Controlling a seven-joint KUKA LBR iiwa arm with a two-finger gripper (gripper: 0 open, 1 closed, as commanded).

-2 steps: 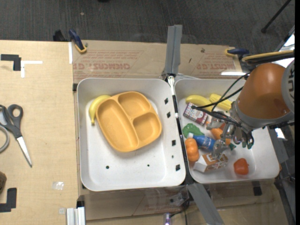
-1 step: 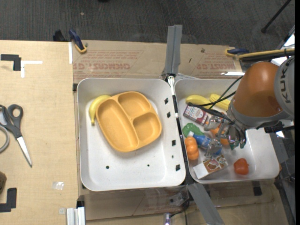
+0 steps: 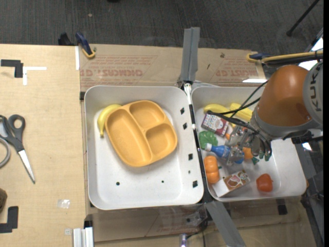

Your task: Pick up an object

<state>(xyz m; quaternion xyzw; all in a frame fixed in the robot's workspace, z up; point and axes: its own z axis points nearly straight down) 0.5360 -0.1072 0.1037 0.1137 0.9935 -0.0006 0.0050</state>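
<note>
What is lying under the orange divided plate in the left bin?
A yellow banana pokes out from beneath the upper-left edge of the orange divided plate in the left bin. How far it runs under the plate is covered, as is anything else beneath.

Over on the wooden bench (image 3: 41, 138) a pair of grey-handled scissors (image 3: 19, 143) lies near the left edge, blades pointing down and to the right. A sheet of cardboard (image 3: 133, 66) with printed lettering sits under the back of the bins, a blue and yellow clamp (image 3: 85, 45) gripping its left corner, dark carpet (image 3: 154, 9) beyond
</note>
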